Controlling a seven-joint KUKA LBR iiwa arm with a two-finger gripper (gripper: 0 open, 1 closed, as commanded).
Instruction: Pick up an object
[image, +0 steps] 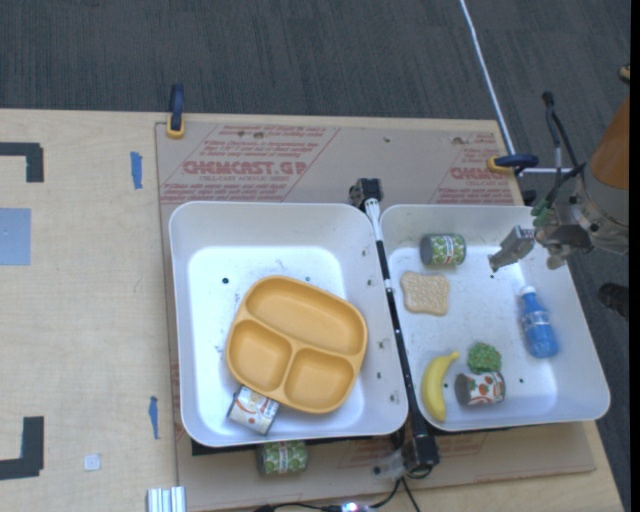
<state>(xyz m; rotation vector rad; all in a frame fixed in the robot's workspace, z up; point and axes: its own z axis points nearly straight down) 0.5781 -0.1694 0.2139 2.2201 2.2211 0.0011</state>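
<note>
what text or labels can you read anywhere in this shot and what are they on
"CHEMCAST GP", red print on the brown protective sheet behind the left bin; the last letters are unclear.
The same red print repeats at the sheet's right, behind the right bin, cut off and unreadable.
Smaller red lines under each logo: too small to read.
Labels on the green can, the cans at and, and the blue bottle: blurred, unreadable.

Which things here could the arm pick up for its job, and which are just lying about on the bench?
Could be picked up:
green can
slice of toast
blue bottle
banana
broccoli
printed can
yellow divided plate
small carton

Just lying about:
can outside the bins
blue clamp
blue tape marks
</note>
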